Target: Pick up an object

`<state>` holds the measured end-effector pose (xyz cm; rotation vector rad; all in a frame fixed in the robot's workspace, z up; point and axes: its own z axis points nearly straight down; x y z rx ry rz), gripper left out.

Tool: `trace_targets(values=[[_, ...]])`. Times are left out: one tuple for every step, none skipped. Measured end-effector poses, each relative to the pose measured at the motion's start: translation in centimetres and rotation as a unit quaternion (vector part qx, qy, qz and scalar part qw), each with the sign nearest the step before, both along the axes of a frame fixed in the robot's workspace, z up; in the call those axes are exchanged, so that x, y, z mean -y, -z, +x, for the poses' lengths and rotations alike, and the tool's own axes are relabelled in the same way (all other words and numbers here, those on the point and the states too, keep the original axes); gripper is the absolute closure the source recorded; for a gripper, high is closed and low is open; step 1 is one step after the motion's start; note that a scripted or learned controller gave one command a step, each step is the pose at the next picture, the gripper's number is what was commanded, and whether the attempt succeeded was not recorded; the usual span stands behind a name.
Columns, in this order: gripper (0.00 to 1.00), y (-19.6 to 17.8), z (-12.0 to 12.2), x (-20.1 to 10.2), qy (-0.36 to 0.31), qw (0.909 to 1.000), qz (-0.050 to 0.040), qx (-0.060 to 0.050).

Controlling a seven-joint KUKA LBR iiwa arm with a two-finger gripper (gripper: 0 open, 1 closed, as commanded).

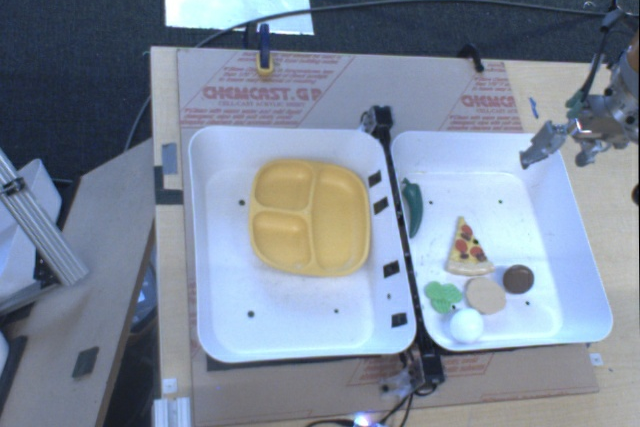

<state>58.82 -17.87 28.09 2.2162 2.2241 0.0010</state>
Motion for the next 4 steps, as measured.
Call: trace_targets(values=[[0.0, 4.8, 0.7, 0.6, 0.001, 1.0, 0.0002, -0.001], [0.0, 11.0, 0.4, 0.6, 0.001, 1.0, 0.0006, -0.002], [0.0, 15.4, 0.6, -0.2, 0.0, 1.0, 0.0006, -0.001], [1.0, 14.1, 0.7, -0.1, 0.0, 1.0, -0.0004, 0.002]])
